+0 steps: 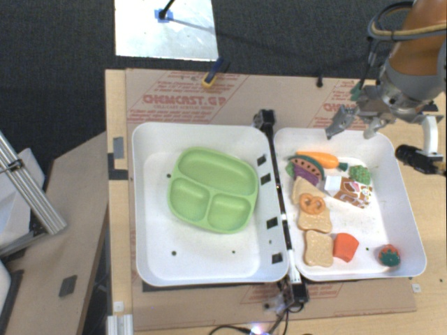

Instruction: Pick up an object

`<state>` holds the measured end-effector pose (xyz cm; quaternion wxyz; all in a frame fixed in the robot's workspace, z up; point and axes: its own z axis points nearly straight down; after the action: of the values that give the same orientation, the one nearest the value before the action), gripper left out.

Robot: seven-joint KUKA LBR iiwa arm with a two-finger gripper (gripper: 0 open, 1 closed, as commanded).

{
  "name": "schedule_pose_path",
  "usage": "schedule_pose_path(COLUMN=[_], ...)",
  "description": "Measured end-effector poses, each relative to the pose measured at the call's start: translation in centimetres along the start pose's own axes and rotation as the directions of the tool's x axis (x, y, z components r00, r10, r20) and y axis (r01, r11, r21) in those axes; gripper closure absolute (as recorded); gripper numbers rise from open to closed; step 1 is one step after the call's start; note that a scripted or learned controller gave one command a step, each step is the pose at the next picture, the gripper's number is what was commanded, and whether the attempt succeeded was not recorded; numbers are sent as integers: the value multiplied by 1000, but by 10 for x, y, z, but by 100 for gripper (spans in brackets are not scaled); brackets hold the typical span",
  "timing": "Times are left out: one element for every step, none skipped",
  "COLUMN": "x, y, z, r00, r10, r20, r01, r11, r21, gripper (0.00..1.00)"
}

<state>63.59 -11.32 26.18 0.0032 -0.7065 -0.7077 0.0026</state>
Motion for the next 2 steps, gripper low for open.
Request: schedule_pose_path(x=[0,1], y=[2,3], z=[-6,57], r00=[1000,1000], r10=[-2,0], r20=[1,1], r01=[2,0], r11=[1000,1000], r21=[-9,-6], gripper=[0,0])
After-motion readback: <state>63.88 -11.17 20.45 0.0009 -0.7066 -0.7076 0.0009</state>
